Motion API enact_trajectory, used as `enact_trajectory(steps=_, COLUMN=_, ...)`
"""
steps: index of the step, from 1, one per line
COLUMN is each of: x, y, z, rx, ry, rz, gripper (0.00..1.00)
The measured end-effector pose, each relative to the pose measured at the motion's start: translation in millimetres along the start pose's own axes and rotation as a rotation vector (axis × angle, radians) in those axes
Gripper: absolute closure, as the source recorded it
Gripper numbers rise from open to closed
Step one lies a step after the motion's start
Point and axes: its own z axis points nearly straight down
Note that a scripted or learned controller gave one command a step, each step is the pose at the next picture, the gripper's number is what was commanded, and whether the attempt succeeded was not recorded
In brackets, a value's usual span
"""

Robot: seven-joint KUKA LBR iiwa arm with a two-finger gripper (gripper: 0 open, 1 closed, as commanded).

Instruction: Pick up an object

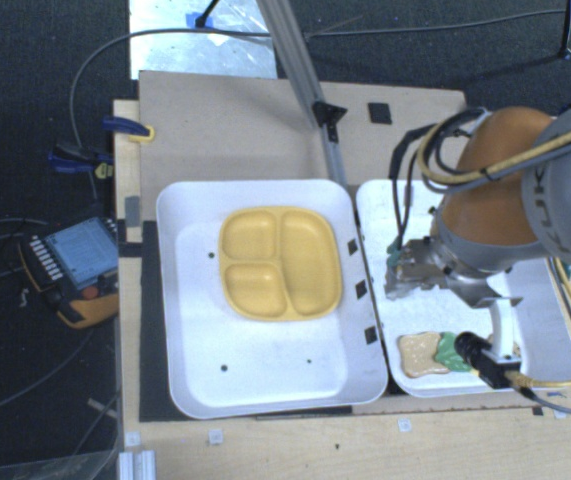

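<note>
Lower right of the frame: a flat tan object [420, 354], with a green object [451, 352] touching its right side, lies at the near edge of the right bin [377, 268]. These are the candidates for pickup. A black part of the arm's tooling sits just right of the green object.

Above them, in the right centre of the frame, the gripper [407, 270] hangs over the right bin near its left wall. Whether it is spread or pressed together cannot be told; the wrist body and cables mask it. Nothing is visibly held.

Risks, as judged from this layout:
- The tan object is thin and lies flat. A closing grasp may slide over it and come up with nothing.
- Both objects rest near the near rim and corner of the bin. A descent there may strike the wall before reaching them.
- The two objects touch. A grasp on one may push or drag the other.
- The cables around the wrist may snag during descent.

Centre of the frame: the left bin [195, 368] holds a yellow divided tray [280, 263], well apart from the gripper.

Upper frame: a grey pole [295, 48] slants across the bench.
</note>
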Motion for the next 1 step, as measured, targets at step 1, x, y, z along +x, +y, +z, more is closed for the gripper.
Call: enact_trajectory(steps=1, x=55.3, y=-2.0, z=-14.1, rx=-0.002, ry=0.000, rz=-0.001, gripper=1.00)
